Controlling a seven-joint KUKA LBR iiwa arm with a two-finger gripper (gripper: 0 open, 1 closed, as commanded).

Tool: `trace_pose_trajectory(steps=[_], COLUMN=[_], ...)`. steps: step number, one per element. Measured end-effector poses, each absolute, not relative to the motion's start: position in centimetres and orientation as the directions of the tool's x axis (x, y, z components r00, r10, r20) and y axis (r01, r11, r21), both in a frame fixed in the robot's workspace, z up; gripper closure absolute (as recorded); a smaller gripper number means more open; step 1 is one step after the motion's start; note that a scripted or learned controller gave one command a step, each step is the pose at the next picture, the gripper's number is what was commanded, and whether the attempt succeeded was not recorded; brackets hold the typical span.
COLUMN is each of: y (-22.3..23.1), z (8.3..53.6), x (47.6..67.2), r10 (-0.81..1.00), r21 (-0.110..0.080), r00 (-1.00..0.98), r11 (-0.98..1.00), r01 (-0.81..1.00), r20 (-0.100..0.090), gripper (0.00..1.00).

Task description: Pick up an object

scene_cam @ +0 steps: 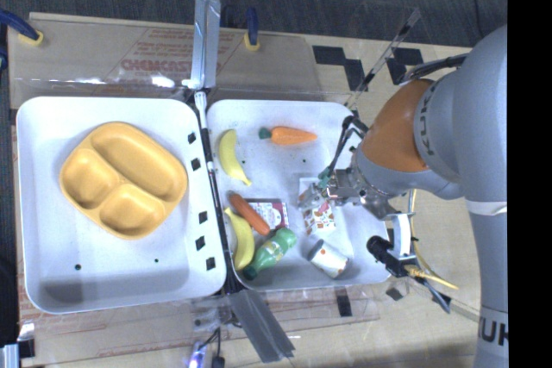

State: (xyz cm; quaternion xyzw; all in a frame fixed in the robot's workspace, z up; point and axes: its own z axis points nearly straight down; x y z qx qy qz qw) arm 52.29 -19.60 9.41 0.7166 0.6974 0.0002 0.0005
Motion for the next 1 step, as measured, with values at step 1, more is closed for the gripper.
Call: trace_pose_trajectory(steps=[1], y=[-14.63], z=[19.97], x=[54.28], r10=[0.993], r21=[-0.003], r00=[0.116], r11=[-0.116], r01=[0.993], r20=[0.001], gripper=[1.00])
